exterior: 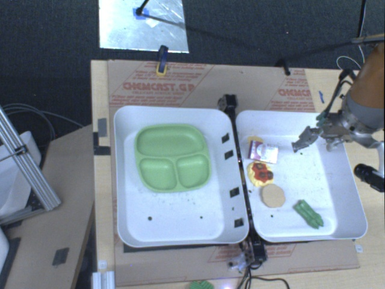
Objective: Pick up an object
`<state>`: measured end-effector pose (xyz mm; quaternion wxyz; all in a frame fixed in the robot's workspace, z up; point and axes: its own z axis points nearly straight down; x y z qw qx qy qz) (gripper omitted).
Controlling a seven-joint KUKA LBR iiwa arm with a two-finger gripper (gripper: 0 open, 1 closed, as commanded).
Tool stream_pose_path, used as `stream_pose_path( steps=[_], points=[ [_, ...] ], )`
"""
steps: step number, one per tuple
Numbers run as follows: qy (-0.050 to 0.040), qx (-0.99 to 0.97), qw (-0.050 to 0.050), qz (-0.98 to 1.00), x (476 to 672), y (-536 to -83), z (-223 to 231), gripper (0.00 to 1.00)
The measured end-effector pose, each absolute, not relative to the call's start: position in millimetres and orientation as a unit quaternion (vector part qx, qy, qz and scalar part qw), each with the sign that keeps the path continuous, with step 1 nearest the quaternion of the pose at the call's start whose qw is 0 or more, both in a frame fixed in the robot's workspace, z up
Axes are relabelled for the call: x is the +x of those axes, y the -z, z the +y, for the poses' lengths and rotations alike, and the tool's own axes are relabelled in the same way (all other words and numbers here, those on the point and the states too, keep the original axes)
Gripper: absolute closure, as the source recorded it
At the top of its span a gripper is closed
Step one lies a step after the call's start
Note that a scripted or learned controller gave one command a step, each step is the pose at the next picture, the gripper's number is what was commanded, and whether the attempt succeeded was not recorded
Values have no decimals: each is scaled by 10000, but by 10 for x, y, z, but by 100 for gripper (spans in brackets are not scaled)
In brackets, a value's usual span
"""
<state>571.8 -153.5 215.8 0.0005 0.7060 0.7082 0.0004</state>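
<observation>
The right bin (337, 179) holds several small items along its left side. A small packet with a white and pink label (263, 152) lies highest, a yellow piece with red spots (260, 173) below it, then a round tan cookie (274, 195). A green toy vegetable (308, 214) lies near the bin's front. My gripper (317, 138) hangs over the upper right part of this bin, to the right of the packet and apart from every item. One grey finger (302, 139) points left; nothing shows between the fingers.
The left bin (129, 179) holds a green three-compartment plate (173, 157). A black divider with clips (236, 161) runs between the bins. A shiny metal sheet (143, 15) lies behind the bench, with a yellow clamp (161, 62) at the bench's back edge. Cables hang at the right.
</observation>
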Motion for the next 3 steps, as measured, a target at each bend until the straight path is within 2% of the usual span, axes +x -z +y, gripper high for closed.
stream_pose_path(
  steps=[1, 2, 3],
  points=[
    [-11, 7051, -11, 7091, 5765, -950, -1081, 0],
    [-53, 7069, 94, 7072, 5546, -899, -889, 0],
    [-99, 7057, 80, 7084, 5585, -1044, -854, 100]
  ],
)
